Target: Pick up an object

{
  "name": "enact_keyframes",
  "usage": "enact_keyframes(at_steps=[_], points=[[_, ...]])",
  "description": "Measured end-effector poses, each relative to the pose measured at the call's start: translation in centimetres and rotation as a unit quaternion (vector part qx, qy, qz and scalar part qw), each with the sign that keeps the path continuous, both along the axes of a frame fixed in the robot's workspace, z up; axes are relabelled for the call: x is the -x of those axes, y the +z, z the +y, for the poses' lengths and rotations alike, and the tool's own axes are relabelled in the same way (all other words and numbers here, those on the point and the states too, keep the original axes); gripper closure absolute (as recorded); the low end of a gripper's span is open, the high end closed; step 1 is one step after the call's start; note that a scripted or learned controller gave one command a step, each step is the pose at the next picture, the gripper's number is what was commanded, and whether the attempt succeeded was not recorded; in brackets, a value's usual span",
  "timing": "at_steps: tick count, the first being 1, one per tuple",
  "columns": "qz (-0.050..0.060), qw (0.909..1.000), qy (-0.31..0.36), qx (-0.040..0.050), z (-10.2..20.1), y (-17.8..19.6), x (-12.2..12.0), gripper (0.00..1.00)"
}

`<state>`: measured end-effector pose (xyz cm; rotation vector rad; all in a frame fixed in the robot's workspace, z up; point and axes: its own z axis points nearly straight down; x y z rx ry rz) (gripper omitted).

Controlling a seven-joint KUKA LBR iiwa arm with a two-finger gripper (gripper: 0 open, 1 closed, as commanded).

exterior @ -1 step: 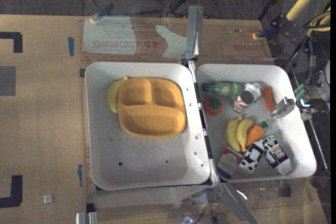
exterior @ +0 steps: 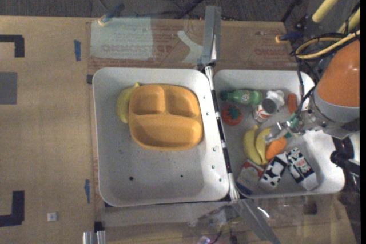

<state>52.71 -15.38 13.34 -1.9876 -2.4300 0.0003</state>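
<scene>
**A:** Two white bins sit side by side on the bench. The left bin (exterior: 108, 180) carries an upturned orange divided tray (exterior: 165, 116), with a yellow piece (exterior: 123, 103) poking out from under its left edge, possibly a banana. The right bin (exterior: 334, 183) is the crowded one.

**B:** What lies in it?

**A:** Along the top, a green bottle (exterior: 242, 97) on its side, then a small white cup (exterior: 273, 101) and a slim orange piece (exterior: 292, 103). Below the bottle, a red tomato-like toy (exterior: 232, 114). Mid-bin, a yellow banana (exterior: 253, 146) with an orange carrot (exterior: 275, 148) just beside it. At the bottom, two black-and-white cartons (exterior: 287, 167) and a smaller box (exterior: 247, 175) at the corner.

**B:** And the arm?

**A:** It reaches in from the right, orange band above the wrist. The gripper (exterior: 284, 130) hangs low over the banana and carrot, near their upper ends.

**B:** Clamped on anything?

**A:** I cannot tell. The tip is small and blurred against the clutter, and nothing is clearly lifted.

**B:** So how far along?

**A:** My judgement: the approach is made, the pick not yet proven. Every object appears to rest on the bin floor. What remains is a firm grasp, likely on the banana or carrot, and a lift clear of the bin.
</scene>
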Motion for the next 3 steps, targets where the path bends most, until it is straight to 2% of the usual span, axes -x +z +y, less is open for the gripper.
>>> enact_keyframes(at_steps=[1,2,3], points=[[-0.003,0.9934,0.114,0.0005,0.2,-4.7,-3.0,0.00],[-0.007,0.9936,0.113,0.0018,0.1,-3.5,-3.3,1.00],[-0.002,1.0000,0.004,0.0007,8.7,7.0,-4.8,1.00]])
